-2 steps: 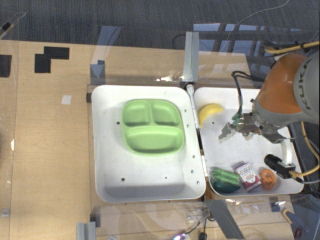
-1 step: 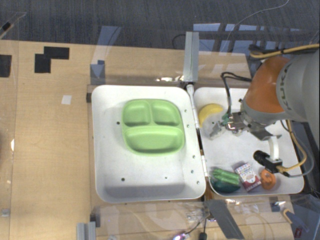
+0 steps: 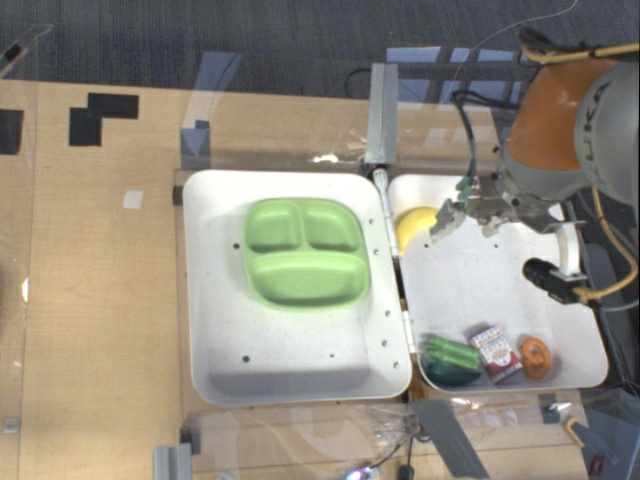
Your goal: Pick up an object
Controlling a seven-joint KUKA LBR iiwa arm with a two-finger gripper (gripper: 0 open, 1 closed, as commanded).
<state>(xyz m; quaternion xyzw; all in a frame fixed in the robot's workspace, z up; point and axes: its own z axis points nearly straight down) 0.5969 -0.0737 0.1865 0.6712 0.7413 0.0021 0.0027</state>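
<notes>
In the right bin (image 3: 470,278) a yellow rounded object (image 3: 413,225) lies in the far left corner. My gripper (image 3: 445,224) hangs just to its right, close against its edge; whether they touch I cannot tell. Along the bin's near edge lie a green object (image 3: 448,359), a small red and white box (image 3: 495,353) and a small orange object (image 3: 535,357). These three are well apart from the gripper.
The left bin (image 3: 215,288) holds a green divided plate (image 3: 302,251). A grey post (image 3: 381,118) rises behind the wall between the bins. The grey and orange arm (image 3: 560,128) and its cables cover the right bin's far right corner.
</notes>
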